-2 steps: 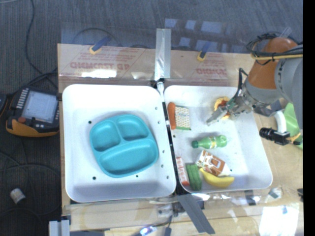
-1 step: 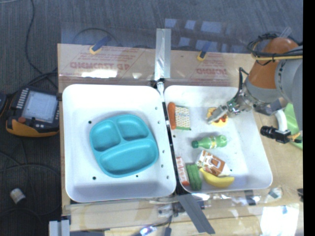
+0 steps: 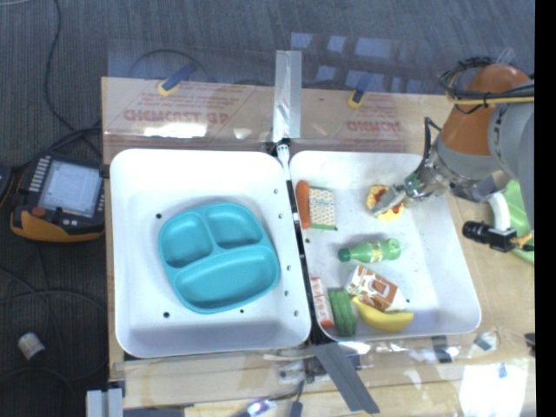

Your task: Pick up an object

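Gripper over the right bin's far side

Arm [image 3: 486, 120] enters from the right, its gripper [image 3: 415, 187] low in the right bin [image 3: 452, 259], just beside a small red-and-yellow object [image 3: 382, 200]; whether the jaws are apart or closed cannot be told. Nearer the front lie a green bottle [image 3: 371, 252], a red-and-white carton [image 3: 375, 288], a banana [image 3: 382, 319] and a green vegetable [image 3: 341, 312]. A mesh-patterned packet [image 3: 321, 207] rests by the divider. The left bin [image 3: 139, 181] bears a blue compartment tray [image 3: 219, 254]
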`<state>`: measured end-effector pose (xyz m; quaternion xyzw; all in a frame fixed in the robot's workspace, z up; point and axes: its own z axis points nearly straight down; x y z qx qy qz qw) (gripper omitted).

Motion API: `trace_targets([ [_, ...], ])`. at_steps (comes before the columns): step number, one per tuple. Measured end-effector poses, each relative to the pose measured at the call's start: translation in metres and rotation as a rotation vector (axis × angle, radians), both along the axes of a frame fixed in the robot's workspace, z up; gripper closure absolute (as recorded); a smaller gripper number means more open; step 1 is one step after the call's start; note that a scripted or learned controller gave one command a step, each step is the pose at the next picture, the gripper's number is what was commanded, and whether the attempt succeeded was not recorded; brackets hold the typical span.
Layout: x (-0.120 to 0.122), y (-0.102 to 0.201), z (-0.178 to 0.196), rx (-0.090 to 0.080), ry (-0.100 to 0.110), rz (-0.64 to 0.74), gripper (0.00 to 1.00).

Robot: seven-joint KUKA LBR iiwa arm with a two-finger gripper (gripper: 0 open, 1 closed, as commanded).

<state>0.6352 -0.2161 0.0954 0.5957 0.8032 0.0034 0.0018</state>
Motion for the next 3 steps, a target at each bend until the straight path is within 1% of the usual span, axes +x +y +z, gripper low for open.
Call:
trace_targets([
  [1,0.034,0.044,0.100,-0.004,0.010,0.081,1.00],
  [2,0.035,0.086,0.198,-0.004,0.011,0.032,1.00],
  [3,0.033,0.141,0.149,-0.005,0.015,0.059,1.00],
])
